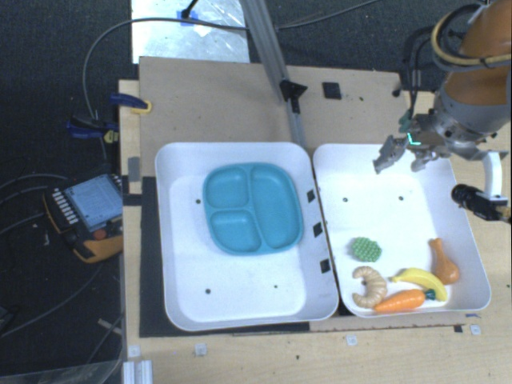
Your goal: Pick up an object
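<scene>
White-walled right bin [344, 214] holds the toys in its near right corner, so the empty, spread end effector [404, 157] near its far edge should drop squarely over the lone green ball [366, 250], well apart from the rest

The arm [472, 62] is cut off by the right edge above its orange band.

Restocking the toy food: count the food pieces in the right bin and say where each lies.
5, all near the bin's front: green broccoli, croissant beside the carrot, banana above the carrot, drumstick toward the right wall.
</scene>
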